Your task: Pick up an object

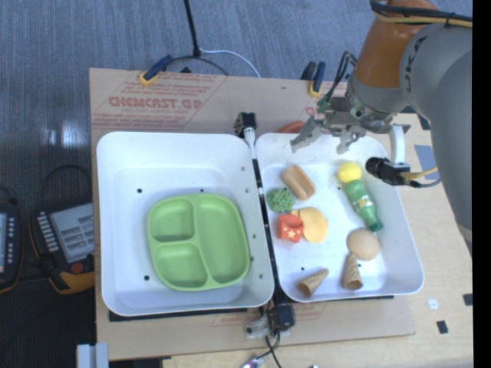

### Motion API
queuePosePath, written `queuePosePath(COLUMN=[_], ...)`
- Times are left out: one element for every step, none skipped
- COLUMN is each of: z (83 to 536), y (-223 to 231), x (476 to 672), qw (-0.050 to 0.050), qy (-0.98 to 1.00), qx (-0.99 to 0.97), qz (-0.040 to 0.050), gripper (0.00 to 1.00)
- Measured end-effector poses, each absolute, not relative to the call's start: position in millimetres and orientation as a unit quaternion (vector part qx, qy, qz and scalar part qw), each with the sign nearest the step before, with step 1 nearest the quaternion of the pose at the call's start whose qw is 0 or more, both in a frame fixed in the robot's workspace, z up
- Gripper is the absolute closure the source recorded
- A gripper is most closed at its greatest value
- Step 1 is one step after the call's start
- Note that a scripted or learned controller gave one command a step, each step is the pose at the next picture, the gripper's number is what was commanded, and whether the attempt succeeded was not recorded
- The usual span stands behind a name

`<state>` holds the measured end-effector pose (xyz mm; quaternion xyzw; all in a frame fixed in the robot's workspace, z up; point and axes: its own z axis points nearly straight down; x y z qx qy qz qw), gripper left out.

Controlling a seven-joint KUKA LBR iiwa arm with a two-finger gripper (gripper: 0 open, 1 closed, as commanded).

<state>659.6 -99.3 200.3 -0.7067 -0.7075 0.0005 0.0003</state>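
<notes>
My gripper point(325, 139) hangs over the far edge of the right bin point(399, 282), its fingers spread open with nothing between them. Below it in the bin lie a hot dog point(298, 181), a yellow lemon point(350, 173) and a green bottle point(363, 203). Further toward the front sit a broccoli piece point(279, 199), a red pepper point(290, 227), an orange-yellow piece point(313, 225), a tan round bun point(362, 244) and two ice-cream cones point(313, 282) point(351, 272).
The left bin point(123, 159) holds a green sectioned plate point(199, 241). A black clip point(246, 123) sits at the far end of the divider between the bins. Cables and clamps point(311, 73) lie on the cardboard behind the bins.
</notes>
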Motion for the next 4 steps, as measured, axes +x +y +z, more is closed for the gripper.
queuePosePath(z=[184, 98, 107, 258], y=[-210, -213, -217, -168], x=[610.6, 613.6, 612.0, 647.4], qw=[0.0, 0.003, 0.0, 0.0], qy=[-0.712, -0.711, -0.711, -0.477], qx=[-0.702, -0.703, -0.704, -0.879], qz=[0.0019, -0.0064, -0.0024, 0.0007], gripper=[0.0, 0.0, 1.0, 1.0])
